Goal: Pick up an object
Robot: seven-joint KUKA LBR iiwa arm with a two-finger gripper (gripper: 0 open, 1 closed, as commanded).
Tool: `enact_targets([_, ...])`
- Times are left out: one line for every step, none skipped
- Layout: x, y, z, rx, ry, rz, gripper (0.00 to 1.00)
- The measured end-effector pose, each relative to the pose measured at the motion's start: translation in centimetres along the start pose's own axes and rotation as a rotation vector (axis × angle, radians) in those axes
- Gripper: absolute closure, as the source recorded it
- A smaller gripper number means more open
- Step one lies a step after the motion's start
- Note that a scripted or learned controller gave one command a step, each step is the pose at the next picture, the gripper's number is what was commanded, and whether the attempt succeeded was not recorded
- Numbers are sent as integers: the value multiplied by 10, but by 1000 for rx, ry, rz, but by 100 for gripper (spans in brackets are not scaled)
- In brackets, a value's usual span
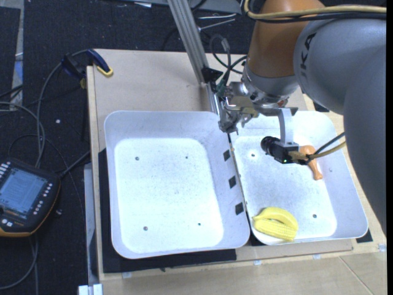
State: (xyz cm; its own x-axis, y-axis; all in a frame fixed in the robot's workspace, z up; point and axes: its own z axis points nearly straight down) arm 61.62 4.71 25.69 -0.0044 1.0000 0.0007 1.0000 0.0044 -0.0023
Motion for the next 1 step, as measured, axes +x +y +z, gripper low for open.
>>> enact_targets([50,1,0,-2,-1,0,100])
